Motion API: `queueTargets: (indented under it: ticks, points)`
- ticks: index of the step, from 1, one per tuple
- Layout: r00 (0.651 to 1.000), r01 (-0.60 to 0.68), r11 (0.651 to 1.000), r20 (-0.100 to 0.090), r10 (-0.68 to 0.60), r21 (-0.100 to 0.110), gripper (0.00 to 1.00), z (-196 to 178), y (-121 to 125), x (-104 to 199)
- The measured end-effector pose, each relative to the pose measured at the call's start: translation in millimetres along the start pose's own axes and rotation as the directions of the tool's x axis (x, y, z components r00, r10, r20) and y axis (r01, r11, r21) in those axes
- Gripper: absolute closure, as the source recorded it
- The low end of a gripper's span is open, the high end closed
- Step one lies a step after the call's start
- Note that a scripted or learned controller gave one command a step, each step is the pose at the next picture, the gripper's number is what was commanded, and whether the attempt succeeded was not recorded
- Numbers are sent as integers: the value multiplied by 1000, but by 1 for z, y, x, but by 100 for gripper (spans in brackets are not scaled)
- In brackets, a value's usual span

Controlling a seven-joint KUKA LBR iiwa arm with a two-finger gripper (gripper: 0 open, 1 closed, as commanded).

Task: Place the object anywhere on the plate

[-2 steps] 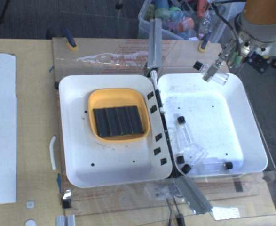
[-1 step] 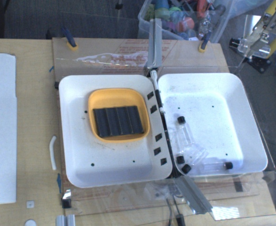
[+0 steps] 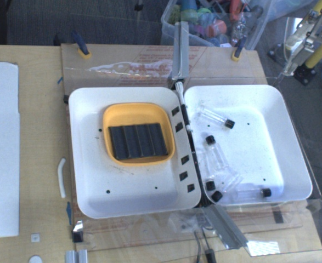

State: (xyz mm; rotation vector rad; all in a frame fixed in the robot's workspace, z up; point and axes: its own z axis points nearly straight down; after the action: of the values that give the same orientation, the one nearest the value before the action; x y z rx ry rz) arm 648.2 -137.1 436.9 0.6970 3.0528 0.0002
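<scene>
While vials [image 3: 218,160] lie in the right bin [image 3: 270,100], a dark ridged block [image 3: 137,141] rests on the plate [image 3: 137,113].

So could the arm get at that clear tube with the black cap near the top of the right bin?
Probably yes: the tube lies by itself in the right bin, nothing over it.

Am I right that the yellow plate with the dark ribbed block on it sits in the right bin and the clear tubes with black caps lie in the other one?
Not quite. The camera view shows the yellow plate, with the dark ribbed block on it, in the left bin, not the right. The clear tubes with black caps lie in the other one, the right bin.
</scene>
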Motion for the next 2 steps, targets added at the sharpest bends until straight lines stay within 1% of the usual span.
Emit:
queueTargets:
  ticks: [1, 2]
  points:
    - [991, 135, 991, -5, -135, 0, 0, 106, -51, -14]
    - [985, 171, 985, -6, -171, 0, 0, 170, -73, -43]
